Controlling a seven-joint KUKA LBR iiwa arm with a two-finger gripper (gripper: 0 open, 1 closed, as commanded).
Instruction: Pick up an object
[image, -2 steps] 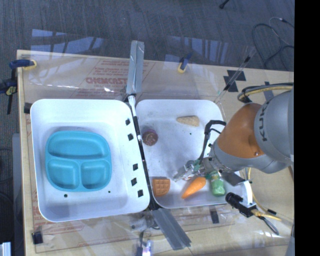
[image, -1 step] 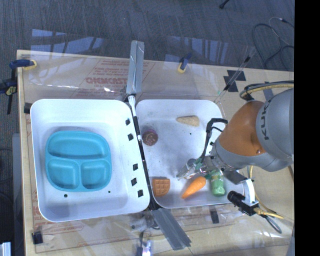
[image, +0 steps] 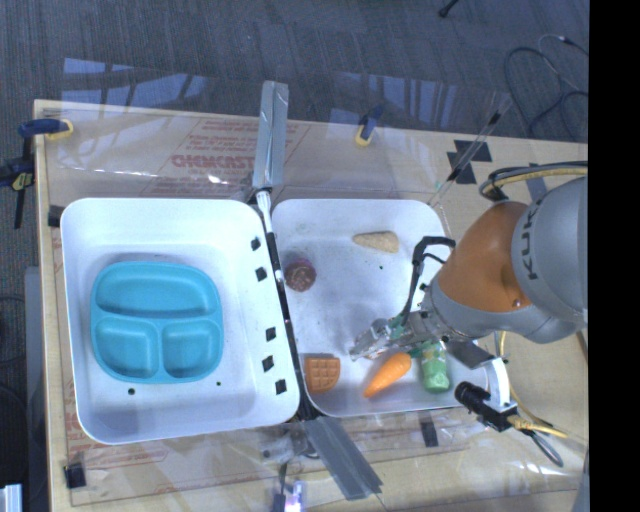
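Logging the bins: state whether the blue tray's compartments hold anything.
Empty. The blue tray lies flat in the left bin, and all three compartments show bare blue.

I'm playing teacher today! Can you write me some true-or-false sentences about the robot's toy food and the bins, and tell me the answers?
1. The blue tray lies in the left bin. True.
2. The carrot is in the left bin. False: it lies in the right bin, near its front edge.
3. The gripper is over the right bin, just above the carrot. True.
4. The waffle sits on the blue tray. False: it is in the right bin's front left corner.
5. A brown round thing lies near the right bin's left wall. True.
6. The green thing is far from the carrot. False: it lies right beside it.
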